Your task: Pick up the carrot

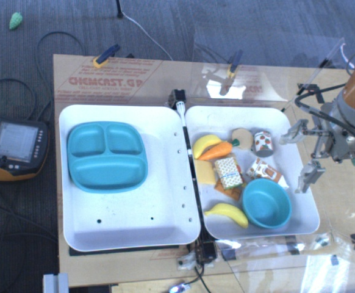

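Nearest the camera, along the front edge of the right bin (299,221), lie a banana (227,213) and a blue bowl (266,204), the bowl toward the front right corner. Further in sit a checkered packet (229,172) on a yellow slab (206,171), a red-and-white carton (265,172), a spotted cup (263,142) and a round tan piece (242,138) toward the back edge. The carrot (216,151) lies near the bin's left wall, tilted, its thick end touching a second banana (204,144) and its tip pointing toward the tan piece.

The left bin (80,224) carries 1 blue divided plate (107,155), set toward its back left corner, with all 3 compartments bare.

The gripper (305,157) hovers over the right rim of the right bin, well apart from the carrot; its 2 fingers are spread and grasp nothing.

Risks, as I judge them: the carrot is packed in. A descent slightly off toward the left wall would likely close on the banana instead, or on both together. A finger landing on the packet just beside could shove the pile and roll the carrot away. Because the carrot tapers and looks smooth, a grip near its narrow tip may squeeze it out; a grip across the thick middle seems safer. Travelling low across the bin could also clip the cup or carton.
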Motion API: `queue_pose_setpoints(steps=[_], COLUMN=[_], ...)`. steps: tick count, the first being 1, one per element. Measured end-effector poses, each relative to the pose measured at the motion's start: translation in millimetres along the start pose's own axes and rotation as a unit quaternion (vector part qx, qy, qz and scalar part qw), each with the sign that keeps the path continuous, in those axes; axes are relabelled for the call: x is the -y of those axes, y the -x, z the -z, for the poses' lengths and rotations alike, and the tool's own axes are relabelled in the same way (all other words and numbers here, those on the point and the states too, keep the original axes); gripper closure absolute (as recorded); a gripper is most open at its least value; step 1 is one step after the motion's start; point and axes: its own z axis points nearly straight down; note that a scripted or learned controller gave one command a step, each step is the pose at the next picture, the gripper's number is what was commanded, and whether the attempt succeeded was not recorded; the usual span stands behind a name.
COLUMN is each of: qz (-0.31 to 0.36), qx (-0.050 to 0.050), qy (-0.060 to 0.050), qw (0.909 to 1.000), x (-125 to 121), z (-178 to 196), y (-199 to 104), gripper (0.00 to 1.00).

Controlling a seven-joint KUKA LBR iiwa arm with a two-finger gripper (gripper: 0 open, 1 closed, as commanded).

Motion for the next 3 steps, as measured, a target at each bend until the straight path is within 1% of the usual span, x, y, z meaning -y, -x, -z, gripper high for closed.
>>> queue_pose_setpoints(steps=[1, 2, 3], qz=[-0.007, -0.035, -0.089], qx=[-0.004, 0.007, -0.014], qy=[0.003, 0.0, 0.002], qw=[1.0, 0.9994, 0.9959], x=[-74.8, -89.7, -87.8], z=[-143.9, -187.3, -185.5], y=[12.6, 61.8, 109.8], gripper=[0.0, 0.0, 0.0])
